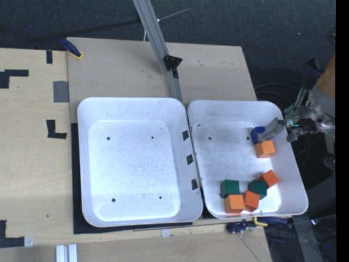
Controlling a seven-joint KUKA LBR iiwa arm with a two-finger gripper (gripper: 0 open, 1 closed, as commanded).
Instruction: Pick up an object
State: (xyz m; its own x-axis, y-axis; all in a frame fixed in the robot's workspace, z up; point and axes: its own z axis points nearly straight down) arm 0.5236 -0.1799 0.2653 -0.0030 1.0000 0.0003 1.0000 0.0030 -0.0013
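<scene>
White bins (136,105), end effector (271,130) over orange block (265,148)

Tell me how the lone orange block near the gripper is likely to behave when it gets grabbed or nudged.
The orange block looks like a flat-faced cube, so it will probably slide, not roll, on the right bin's smooth floor. It seems rigid and small, likely light, so a nudge from the gripper could skid it toward the wall. Its flat sides should suit a two-finger pinch.
</scene>
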